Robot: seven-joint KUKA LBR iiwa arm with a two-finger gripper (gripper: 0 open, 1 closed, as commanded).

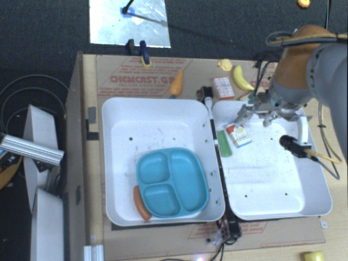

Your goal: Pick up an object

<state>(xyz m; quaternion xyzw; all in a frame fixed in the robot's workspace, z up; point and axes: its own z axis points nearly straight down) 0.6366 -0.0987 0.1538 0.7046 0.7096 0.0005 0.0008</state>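
My gripper (254, 117) hangs over the back part of the right bin (304, 200), its two metal fingers spread open and nothing between them. Just below and left of it a small white, red and blue box (239, 136) lies on the bin floor. A green flat piece (223, 144) rests beside the box against the bin's left wall. In the left bin (117, 145) sits a blue divided plate (172, 181), with an orange sausage (141, 202) at its front left.
Behind the bins on the cardboard lie a banana (242, 78), a carrot (176, 84), a small pink-white box (223, 87) and a yellowish lump (224, 64). The grey arm (304, 64) comes in from the right over the bin's back corner.
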